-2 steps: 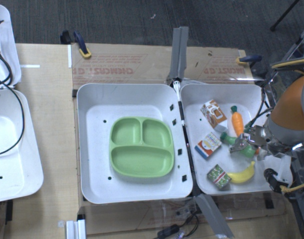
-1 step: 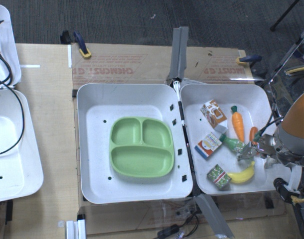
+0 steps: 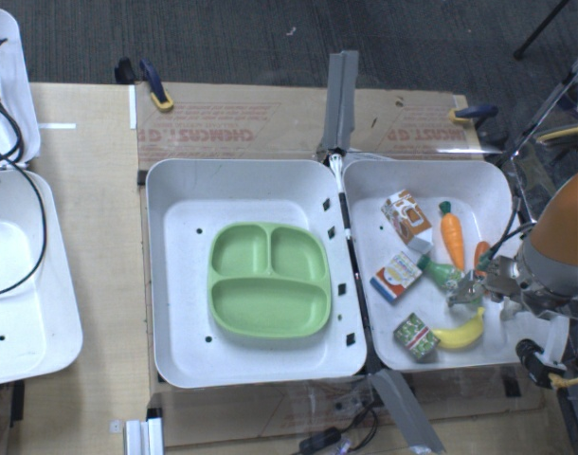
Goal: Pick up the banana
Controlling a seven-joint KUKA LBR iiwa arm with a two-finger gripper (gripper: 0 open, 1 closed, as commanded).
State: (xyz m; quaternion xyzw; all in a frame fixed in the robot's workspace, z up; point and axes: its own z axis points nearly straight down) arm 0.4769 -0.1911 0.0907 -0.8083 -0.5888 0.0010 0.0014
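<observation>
Camera view from above: tabletop (image 3: 90,112) with two white bins side by side, probably paired so stuff can go from one to the other. Left bin (image 3: 175,254) holding just a green tray (image 3: 268,282), three compartments, nothing in any of them, lying flat in the middle. Right bin (image 3: 374,330) carrying all the clutter, loosely scattered, likely dumped in as picking practice.

Arm (image 3: 559,245) reaching in from the right over that bin's right rim, gripper (image 3: 471,290) low among the items, just above the banana (image 3: 461,333). Can't tell whether the jaws are wide or narrow, too small and tangled with cables. Nothing clearly held, so no grab yet by the look of it.

Banana near the bin's front edge, curved, lying flat, tips upward. Green box (image 3: 416,336) just beside its left end, could get in the way. Further back: carrot (image 3: 453,239), brown carton (image 3: 406,216), blue-white box (image 3: 396,277), a green thing (image 3: 441,272) near the gripper.
</observation>
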